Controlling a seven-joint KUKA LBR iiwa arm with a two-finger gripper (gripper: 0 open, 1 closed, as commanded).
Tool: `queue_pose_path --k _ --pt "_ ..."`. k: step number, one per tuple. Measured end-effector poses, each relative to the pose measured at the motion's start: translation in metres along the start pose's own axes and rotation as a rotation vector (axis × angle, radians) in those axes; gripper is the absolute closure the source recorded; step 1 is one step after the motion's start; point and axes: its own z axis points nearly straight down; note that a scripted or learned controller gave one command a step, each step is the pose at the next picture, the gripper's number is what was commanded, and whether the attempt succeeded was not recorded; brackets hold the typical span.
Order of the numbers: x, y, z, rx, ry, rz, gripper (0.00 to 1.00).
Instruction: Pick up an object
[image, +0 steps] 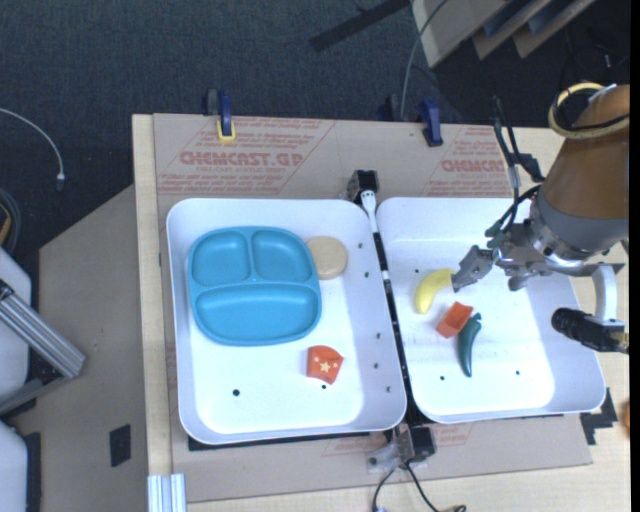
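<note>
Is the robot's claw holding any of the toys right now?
No, nothing is held. The open claw hovers just right of the banana.

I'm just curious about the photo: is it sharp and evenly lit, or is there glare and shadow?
Camera view: lighting is soft and even; the two shallow white plastic bins look bright without harsh glare. The small yellow toy banana and green toy pepper cast faint shadows. The picture is slightly soft overall; the arm's metal tool looks a little blurred.

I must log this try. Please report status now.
Gripper open above right bin, holding nothing. Banana just beside it; orange block and green pepper touching, close below. Nothing blocking.
</note>
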Motion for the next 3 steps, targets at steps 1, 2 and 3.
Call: queue_pose_path --k 1,2,3 --pt "0.0 0.003 -0.006 -0.012 -0.002 -0.003 0.0" --pt "-0.001 0.005 0.037 -0.007 -0.001 -0.002 0.0" --pt "-0.007 0.006 0.098 -0.005 -0.001 -0.001 0.0"
